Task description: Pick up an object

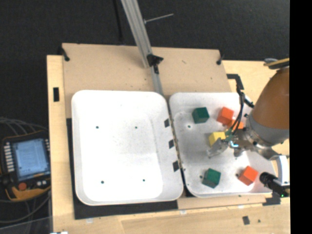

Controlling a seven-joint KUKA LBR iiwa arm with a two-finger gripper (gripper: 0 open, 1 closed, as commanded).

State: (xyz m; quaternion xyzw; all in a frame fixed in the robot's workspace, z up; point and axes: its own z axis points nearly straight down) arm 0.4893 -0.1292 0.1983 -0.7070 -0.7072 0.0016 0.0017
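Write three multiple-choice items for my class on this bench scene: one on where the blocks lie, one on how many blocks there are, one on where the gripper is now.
1. Which bin holds the blocks?
A. the left bin
B. the right bin
C. both bins

2. How many blocks lie in that bin?
A. three
B. five
C. seven

3. Where is the gripper?
A. low over the right bin, at the yellow block
B. over the left bin
C. off the bench

Key:
1 B: every block lies in the right bin.
2 B: two green blocks, two orange blocks and one yellow block.
3 A: the gripper sits inside the right bin beside the yellow block; a grasp cannot be confirmed.
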